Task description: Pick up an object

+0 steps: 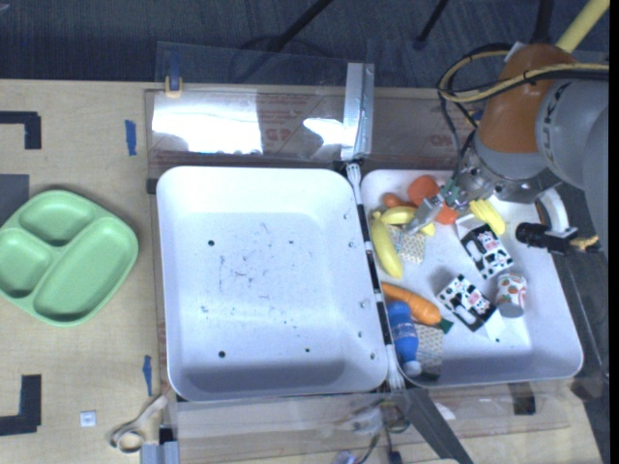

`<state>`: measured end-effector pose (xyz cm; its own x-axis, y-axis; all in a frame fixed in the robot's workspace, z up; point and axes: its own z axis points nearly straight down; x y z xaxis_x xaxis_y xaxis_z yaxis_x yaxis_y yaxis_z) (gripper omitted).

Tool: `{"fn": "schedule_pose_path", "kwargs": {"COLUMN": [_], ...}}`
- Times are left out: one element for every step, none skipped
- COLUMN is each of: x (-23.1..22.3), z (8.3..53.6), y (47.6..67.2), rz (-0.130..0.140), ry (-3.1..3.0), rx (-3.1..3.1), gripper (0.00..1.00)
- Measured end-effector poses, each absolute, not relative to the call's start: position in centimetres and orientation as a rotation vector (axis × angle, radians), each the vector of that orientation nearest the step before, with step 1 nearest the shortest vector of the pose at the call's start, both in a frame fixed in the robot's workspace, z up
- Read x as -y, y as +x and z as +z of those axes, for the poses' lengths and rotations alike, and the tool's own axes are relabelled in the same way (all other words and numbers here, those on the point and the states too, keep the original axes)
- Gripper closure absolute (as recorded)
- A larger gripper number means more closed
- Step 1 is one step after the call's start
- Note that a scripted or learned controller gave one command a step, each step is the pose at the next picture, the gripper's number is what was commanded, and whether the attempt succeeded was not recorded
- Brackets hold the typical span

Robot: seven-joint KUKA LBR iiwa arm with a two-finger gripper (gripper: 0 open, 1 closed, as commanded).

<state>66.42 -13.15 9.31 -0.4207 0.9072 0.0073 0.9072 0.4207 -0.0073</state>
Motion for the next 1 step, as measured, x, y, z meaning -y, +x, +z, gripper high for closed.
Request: {"fn": "schedule_pose_path", "kwargs": {"x": [15.58], "z": [9.3], "y": [66.79], "rz": [-0.013], "ry": [-1.426], "rx": [2.777], "gripper": [0.0]}}
